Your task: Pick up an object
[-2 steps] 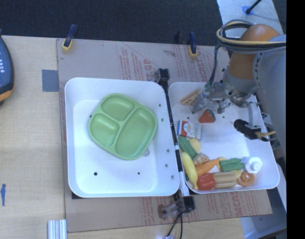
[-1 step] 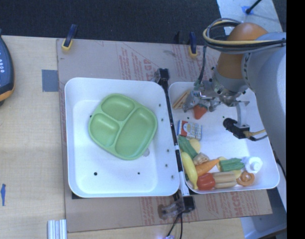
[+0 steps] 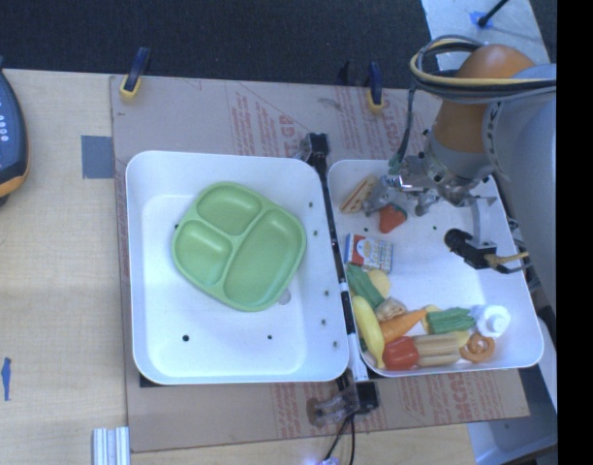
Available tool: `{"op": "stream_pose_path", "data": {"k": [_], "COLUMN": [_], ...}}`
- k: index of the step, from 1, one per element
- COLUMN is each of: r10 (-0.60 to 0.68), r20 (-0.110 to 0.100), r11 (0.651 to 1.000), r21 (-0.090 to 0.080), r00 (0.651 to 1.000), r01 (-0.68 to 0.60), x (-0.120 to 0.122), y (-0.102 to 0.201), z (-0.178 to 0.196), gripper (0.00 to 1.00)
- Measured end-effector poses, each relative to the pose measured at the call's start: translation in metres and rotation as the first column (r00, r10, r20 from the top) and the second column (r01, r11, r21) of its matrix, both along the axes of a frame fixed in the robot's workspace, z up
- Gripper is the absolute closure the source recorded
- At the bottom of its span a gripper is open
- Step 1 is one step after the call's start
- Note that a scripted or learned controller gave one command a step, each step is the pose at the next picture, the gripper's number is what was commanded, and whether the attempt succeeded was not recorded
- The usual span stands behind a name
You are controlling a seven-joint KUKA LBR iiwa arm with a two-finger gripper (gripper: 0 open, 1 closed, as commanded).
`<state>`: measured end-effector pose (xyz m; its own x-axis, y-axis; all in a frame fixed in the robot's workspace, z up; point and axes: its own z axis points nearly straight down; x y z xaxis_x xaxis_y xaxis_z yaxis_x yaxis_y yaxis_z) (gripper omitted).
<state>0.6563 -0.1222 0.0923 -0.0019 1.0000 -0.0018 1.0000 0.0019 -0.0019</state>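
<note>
Red object (image 3: 392, 219) beneath pincer (image 3: 405, 199), right bin (image 3: 514, 289).

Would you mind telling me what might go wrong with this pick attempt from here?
The gripper sits at the right bin's far wall, beside a small red piece and a tan piece; it may scrape the wall or nudge either one away. The toys heaped at the near end lie tight together, so a grasp there could drag neighbours.

Two white bins sit side by side on the bench. The left bin (image 3: 151, 347) holds a green divided plate (image 3: 240, 245). The right bin (image 3: 514, 352) holds toy food heaped near its front edge. The gripper (image 3: 401, 194) hangs over the bin's far end, just above a small red piece (image 3: 391, 219).
</note>
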Motion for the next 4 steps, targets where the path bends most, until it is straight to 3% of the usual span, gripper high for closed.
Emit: {"op": "stream_pose_path", "data": {"k": [1,4], "r10": [0.002,0.001], "r20": [-0.004,-0.005], "r11": [1.000,1.000], "r21": [-0.003,-0.005], "r00": [1.000,1.000], "r01": [-0.002,-0.001], "x": [-0.0005,-0.0008], "y": [0.0159,0.0180], "z": [0.0007,0.0006], "gripper": [0.00,0.00]}}
